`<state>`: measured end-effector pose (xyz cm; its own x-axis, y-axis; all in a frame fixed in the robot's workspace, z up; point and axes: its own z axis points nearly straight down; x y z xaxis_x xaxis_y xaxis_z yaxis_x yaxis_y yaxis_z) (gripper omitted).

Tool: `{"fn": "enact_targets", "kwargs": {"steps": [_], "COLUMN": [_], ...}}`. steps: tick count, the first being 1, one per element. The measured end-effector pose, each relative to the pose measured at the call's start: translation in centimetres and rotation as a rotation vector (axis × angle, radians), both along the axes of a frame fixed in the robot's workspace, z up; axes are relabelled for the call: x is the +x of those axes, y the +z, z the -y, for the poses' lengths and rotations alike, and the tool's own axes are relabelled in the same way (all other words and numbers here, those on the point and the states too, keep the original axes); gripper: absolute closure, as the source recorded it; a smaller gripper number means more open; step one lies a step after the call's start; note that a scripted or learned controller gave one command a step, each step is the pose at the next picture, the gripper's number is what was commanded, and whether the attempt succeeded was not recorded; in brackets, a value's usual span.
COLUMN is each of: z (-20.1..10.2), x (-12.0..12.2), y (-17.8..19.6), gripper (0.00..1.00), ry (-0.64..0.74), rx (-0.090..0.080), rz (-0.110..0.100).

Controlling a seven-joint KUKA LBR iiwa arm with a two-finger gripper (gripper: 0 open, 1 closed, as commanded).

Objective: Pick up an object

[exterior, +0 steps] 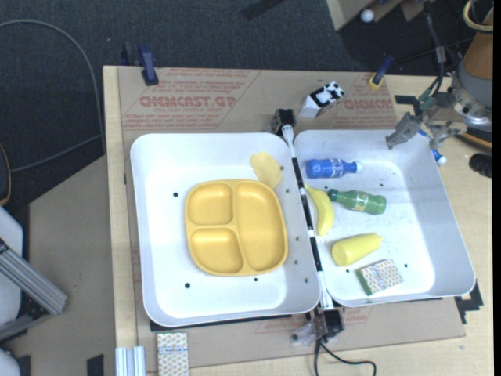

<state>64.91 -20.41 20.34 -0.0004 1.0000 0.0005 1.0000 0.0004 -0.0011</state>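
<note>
**Gripper poised above the far right corner of the right bin, nothing between its fingers**

The gripper (423, 131) sits over the upper right rim of the right bin (438, 233), its two fingers spread apart; one fingertip (395, 138) points left over the bin's inner floor, and nothing lies between them. No object touches it.

The candidate objects lie in the left half of this bin, well apart from the gripper: a blue bottle (330, 168) on its side near the top; a green bottle (358, 201) below it, also lying flat; a banana (321, 210) running along the dividing wall; a yellow wedge-shaped piece (356, 249); and a small patterned sponge (380, 276) near the front edge.

The right half of this bin's floor is bare white, giving open room beneath the gripper.

The left bin (156, 210) holds a yellow divided plate (235, 227) at its centre and a pale yellow piece (266, 169) just above the plate.
</note>
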Motion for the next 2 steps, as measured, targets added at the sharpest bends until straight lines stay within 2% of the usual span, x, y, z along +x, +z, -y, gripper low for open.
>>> {"fn": "enact_targets", "kwargs": {"steps": [1, 2], "z": [-7.3, -1.2], "x": [1.7, -6.7], "y": [-10.8, -9.6], "gripper": [0.00, 0.00], "ry": [0.000, -0.002], "rx": [-0.002, -0.001], "rz": [0.004, -0.001]}}
